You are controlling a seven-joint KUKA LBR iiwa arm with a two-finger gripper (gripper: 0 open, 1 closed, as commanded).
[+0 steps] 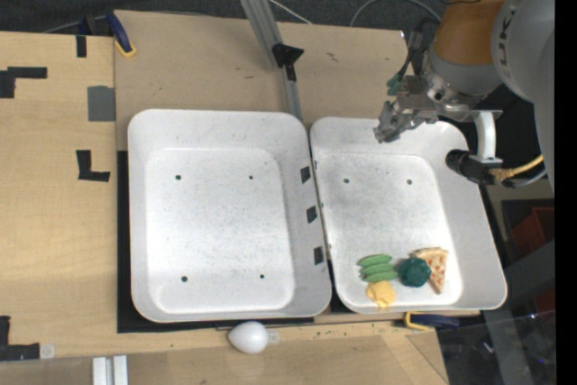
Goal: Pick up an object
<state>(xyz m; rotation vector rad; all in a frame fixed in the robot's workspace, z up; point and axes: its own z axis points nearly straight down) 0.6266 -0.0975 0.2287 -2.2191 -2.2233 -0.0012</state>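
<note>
In the right bin (469, 221), near corner, we list four small items packed tight: a green pod-like piece (377, 265), a yellow piece (381, 292) just below it, a dark teal lump (415, 272) beside both, and a tan wedge (436, 267) at the lump's outer side. All four touch or nearly touch their neighbours. Any one of them would serve as the thing to pick up.

We list the left bin (216, 126) beside it, the two sharing a middle edge. A white egg-shaped thing (248, 337) lies on the bench just outside the left bin's near rim.

We list the gripper (393, 127) at the far rim of the right bin, well apart from the cluster, nothing between its tips. Whether they stand wide or narrow we cannot tell; they show as a small dark blur against the rim.

Risks, as we judge them:
- Crowding. Tips coming down among four touching pieces could land on top of one, or wedge two together and lift neither.
- The bin wall. The cluster sits close to the near rim and corner, so an outer tip may strike the wall before closing.
- Shape. The rounded lump and the pods could squirt sideways under a pinch.
- Travel. The arm must cross the whole bin; a small aiming error leaves it closing on bare floor.
</note>
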